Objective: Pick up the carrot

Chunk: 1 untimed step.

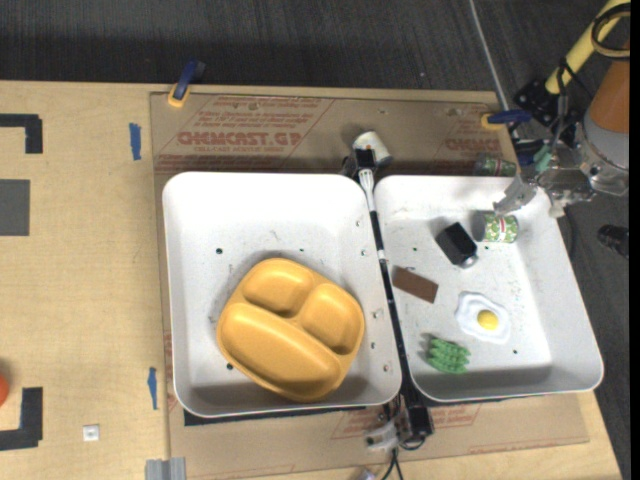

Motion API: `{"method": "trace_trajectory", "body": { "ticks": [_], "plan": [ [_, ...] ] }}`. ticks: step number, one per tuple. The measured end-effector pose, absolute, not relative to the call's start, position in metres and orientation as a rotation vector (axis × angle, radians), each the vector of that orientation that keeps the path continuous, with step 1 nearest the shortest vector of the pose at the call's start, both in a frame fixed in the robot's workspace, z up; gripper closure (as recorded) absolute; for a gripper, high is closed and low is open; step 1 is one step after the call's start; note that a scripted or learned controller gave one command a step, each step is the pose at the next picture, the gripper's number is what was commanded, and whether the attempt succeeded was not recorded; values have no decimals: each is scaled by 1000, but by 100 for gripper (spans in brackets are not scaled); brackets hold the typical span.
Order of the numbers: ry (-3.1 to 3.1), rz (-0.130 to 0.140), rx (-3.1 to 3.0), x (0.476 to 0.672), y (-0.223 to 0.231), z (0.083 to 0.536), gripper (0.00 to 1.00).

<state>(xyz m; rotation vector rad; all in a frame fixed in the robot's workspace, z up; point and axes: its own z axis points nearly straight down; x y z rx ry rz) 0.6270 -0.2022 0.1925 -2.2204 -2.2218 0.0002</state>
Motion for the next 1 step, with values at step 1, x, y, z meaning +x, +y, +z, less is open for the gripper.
{"method": "trace_trajectory", "body": {
  "ticks": [1],
  "plan": [
    [-2241,0,-2199,663,-133,148,0]
  ]
}}
